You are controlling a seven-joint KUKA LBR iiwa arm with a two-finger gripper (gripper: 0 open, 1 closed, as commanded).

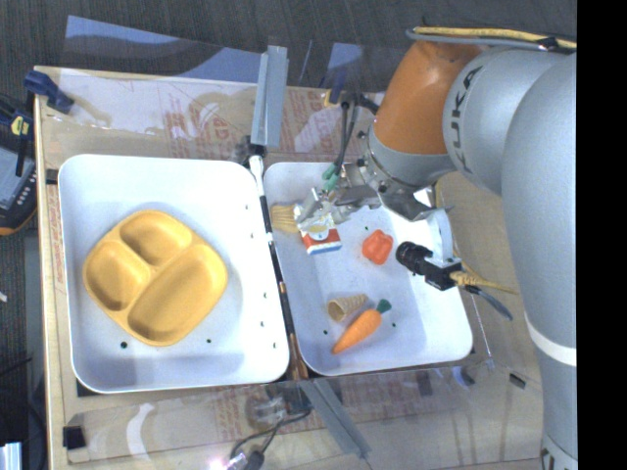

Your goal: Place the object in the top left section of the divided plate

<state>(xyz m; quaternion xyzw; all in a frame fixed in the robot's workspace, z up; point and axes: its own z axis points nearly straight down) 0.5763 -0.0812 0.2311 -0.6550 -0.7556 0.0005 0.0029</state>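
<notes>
Two white bins sit side by side on the table [118,116]. A yellow divided plate [155,276] lies in the left bin [78,179], a little toward its left side. The right bin [446,336] holds a carrot [357,329] and a cone [346,306] near its front edge, an orange-red piece [377,248] in the middle, and a small red, white and blue carton [320,239] near its back left corner; its print is too small to read. The tool [318,209] hangs right over that carton, and whether it has hold of it cannot be told. Part of "KUKA" reads on the arm [509,116].
</notes>
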